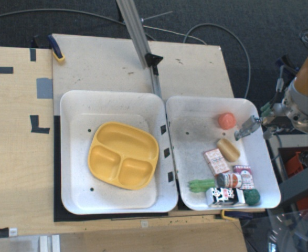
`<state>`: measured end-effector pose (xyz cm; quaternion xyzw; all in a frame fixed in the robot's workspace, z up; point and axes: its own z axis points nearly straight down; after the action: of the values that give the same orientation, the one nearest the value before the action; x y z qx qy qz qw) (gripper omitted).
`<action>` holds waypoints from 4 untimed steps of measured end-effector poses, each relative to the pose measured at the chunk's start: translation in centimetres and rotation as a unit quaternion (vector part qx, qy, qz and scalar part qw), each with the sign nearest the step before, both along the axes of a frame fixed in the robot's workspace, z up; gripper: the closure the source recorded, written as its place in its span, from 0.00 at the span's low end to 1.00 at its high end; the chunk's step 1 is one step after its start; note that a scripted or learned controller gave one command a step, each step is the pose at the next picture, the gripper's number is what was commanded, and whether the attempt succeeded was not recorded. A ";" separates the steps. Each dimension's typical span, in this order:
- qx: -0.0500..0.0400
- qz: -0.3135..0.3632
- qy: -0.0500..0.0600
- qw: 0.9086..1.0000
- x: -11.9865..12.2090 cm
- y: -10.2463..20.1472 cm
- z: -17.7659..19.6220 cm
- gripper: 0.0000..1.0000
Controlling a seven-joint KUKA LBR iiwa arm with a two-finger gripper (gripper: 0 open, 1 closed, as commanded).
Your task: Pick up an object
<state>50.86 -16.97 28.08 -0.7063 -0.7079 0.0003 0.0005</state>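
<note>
Over right bin's right rim: grey metal two-finger gripper (246, 127), grip state impossible to tell. Inside shallow white plastic right bin (195, 114): round matte coral ball (226, 121), smooth tan bun-shaped piece (229, 149), flat pink printed packet (216, 161), near front rim. Left white bin (75, 109): glossy yellow sectioned plastic tray (123, 155).
</note>
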 end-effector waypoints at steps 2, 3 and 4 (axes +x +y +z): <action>0.001 0.000 0.003 1.000 -0.2 0.4 -6.4 0.00; 0.001 0.000 0.003 1.000 0.3 0.6 -12.6 0.00; 0.001 -0.001 0.003 1.000 -0.5 1.0 -17.3 0.00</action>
<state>50.34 -15.95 10.81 -0.7068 -0.7074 0.0021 0.0033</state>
